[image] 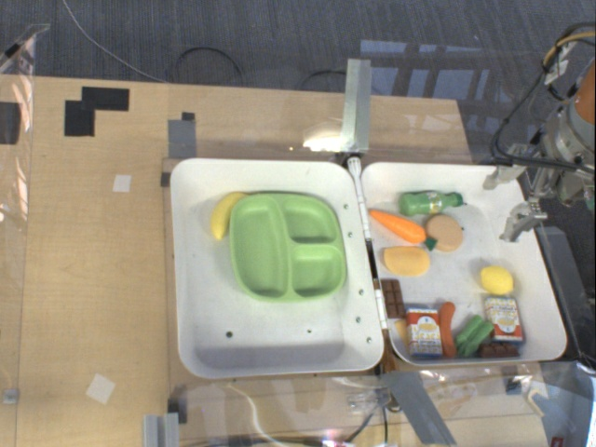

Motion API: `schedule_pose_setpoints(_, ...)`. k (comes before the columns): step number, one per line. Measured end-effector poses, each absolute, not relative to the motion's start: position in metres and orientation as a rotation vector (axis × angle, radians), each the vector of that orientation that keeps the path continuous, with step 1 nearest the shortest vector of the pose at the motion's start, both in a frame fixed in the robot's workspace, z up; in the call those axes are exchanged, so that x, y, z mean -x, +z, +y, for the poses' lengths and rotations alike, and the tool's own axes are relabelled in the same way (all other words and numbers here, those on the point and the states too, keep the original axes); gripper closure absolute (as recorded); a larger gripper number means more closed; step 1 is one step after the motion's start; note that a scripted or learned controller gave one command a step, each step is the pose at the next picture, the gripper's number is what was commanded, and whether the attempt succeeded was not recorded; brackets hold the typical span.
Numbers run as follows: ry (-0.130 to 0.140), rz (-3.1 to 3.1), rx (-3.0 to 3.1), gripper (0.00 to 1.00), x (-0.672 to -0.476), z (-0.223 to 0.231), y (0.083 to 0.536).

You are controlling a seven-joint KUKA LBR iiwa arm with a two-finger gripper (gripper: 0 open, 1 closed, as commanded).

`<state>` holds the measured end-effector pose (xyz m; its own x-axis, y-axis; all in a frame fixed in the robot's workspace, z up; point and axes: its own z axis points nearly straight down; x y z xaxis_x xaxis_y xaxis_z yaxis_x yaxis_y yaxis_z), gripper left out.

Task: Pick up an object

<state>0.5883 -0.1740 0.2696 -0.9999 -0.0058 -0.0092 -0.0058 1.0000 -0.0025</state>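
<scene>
Nearest the camera, along the lower edge of the right bin (559,338), a small carton (425,331) stands beside a red sausage-shaped toy (447,328), a green vegetable piece (475,333) and a second printed box (503,317), with a dark chocolate-like bar (501,349) lying under that box. A brown chocolate bar (394,300) lies against the bin's left wall, just left of the carton. A little farther up, a yellow lemon (497,280) sits toward the right side, well apart from a yellow-orange rounded piece (407,261) at the left. Above these an orange carrot (399,225) lies at a slant, its tip touching a tan round piece (446,234), and a green bottle (431,202) lies on its side near the bin's far edge. In the left bin (191,343) a green divided plate (285,246) takes up the middle, and a yellow banana (222,215) lies at its upper left, touching its rim. The bench (84,277) of pale wood stretches to the left of the frame, with black squares (93,107) at the upper left. At the right edge of the frame, over the upper right corner of the right bin, the pincer (526,214) hangs below the grey arm (568,138); whether it is wide or narrow cannot be told from this angle, and nothing shows between its tips. It is near the lemon and the bottle but touches neither.
</scene>
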Motion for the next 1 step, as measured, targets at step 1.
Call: schedule_pose_setpoints(1,0.004,3.142,0.116,0.00,-0.5690,-0.1558,0.1079)
